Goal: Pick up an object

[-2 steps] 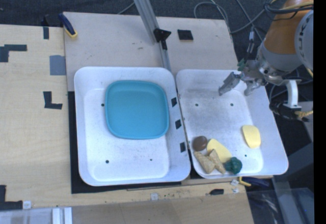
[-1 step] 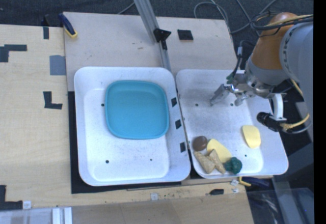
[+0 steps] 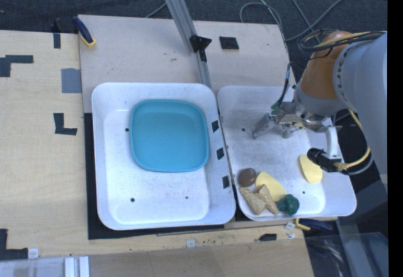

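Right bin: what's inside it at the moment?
The right bin holds a cluster at its near edge: a brown round piece, tan chunks, a yellow piece, a dark green object. Another yellow piece lies by the arm. Anything beneath the pile is covered.

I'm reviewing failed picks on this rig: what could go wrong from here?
1. The small items are bunched in the right bin's near corner, touching, so a grasp may catch two or slip off.
2. That pile sits against the bin walls, leaving little room to close around anything.
3. The tool hangs over bare bin floor, apart from the pile and the yellow piece, so closing here grabs nothing.
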Controlling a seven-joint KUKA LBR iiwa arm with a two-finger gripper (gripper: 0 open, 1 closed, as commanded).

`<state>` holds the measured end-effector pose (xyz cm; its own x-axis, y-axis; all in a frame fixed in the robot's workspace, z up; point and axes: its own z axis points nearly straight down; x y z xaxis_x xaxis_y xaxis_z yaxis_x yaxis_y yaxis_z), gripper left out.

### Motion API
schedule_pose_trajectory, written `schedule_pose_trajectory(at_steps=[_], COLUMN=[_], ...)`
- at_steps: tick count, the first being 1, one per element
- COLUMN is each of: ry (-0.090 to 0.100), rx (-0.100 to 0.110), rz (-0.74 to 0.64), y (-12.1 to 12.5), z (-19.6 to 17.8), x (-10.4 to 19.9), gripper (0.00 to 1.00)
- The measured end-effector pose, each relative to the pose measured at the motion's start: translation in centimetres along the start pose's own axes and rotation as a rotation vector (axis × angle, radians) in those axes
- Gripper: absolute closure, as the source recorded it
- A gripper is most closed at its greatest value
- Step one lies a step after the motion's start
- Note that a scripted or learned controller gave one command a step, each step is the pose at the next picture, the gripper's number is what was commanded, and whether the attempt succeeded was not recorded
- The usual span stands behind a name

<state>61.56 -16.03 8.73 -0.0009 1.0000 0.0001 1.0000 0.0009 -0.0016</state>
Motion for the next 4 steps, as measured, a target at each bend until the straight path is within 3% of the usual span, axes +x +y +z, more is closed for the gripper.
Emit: schedule_pose_trajectory(at_steps=[1, 4], ry=[-0.001, 0.000], rx=[-0.004, -0.005], rz=[0.000, 0.001], y=[0.1, -0.7], z=[-1.3, -16.9], x=[-0.1, 1.7], gripper=[1.00, 1.00])
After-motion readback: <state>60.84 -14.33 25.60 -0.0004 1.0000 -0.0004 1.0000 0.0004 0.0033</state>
